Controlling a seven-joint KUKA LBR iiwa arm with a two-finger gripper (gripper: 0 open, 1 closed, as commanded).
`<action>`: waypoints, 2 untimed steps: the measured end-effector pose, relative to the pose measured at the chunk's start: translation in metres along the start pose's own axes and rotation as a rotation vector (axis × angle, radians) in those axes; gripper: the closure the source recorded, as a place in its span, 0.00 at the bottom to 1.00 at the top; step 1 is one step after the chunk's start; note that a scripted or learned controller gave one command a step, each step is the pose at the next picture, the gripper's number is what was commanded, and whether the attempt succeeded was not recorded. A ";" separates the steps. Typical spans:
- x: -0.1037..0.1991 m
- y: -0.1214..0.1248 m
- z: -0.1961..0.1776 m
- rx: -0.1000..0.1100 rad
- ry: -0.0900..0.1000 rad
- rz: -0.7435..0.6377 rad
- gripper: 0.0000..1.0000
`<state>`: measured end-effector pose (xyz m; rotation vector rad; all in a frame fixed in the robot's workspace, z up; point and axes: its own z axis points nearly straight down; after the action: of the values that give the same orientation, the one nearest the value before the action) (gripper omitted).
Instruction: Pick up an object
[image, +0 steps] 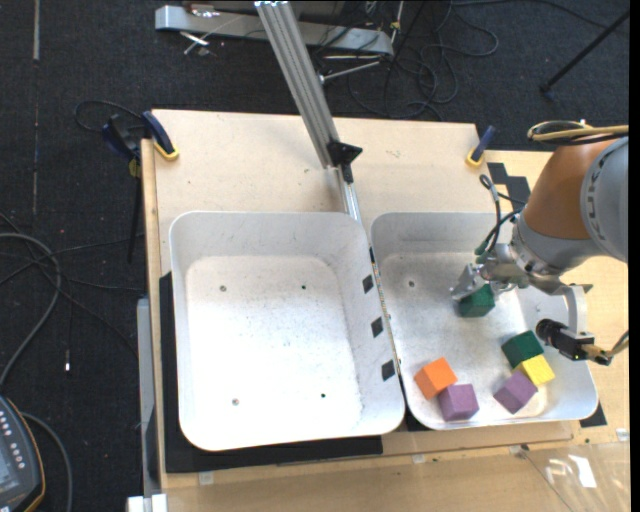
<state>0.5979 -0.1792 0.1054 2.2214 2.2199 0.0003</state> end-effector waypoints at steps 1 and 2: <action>0.077 -0.004 0.008 -0.003 0.002 -0.008 1.00; 0.156 -0.027 -0.095 -0.007 0.002 -0.010 1.00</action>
<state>0.5709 -0.0233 0.1999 2.2086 2.2284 0.0101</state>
